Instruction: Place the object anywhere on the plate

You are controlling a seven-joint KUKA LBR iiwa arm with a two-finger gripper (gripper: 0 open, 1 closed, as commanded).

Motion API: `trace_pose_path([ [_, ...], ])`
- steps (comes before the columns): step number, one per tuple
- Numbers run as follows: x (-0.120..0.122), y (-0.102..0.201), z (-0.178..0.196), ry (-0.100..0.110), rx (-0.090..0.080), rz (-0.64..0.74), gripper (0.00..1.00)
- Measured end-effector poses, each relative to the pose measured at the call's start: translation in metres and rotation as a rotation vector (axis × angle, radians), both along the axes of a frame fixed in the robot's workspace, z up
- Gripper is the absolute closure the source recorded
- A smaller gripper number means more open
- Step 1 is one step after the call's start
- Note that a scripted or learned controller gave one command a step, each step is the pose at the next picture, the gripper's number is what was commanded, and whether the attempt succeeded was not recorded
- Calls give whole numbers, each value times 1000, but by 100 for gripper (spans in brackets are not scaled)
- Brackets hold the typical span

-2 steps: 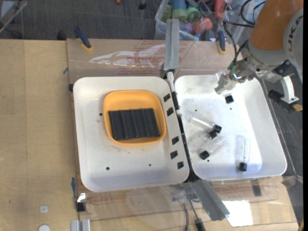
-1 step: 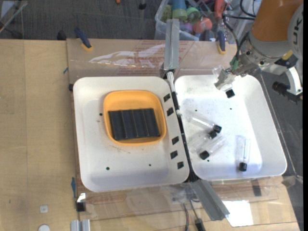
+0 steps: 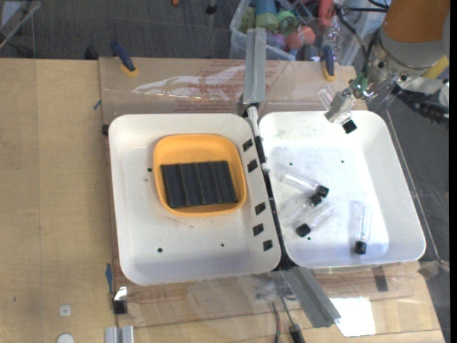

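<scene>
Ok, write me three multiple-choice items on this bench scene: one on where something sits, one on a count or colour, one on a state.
1. Where is the plate?
A. in the left bin
B. in the right bin
C. on the bare bench

2. How many clear tubes with black caps lie in the right bin?
A. one
B. three
C. six

3. What lies on the plate?
A. a dark ridged block
B. a clear tube
C. a blue clamp

Answers:
1. A: the orange-yellow plate rests in the left bin.
2. B: two tubes lie near the bin's middle, and a third further right.
3. A: the dark ridged block covers the plate's middle, while the gripper is over the right bin's far edge.
</scene>
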State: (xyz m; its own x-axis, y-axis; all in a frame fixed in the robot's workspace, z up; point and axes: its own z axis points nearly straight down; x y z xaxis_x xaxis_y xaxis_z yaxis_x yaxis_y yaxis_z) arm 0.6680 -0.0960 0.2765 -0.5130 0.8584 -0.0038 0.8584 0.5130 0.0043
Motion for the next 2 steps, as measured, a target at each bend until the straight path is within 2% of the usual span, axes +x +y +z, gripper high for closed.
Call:
trace_pose_path([
  [1, -1, -24, -17, 5, 1, 153, 100],
  [2, -5, -45, 67, 0, -1, 122, 100],
])
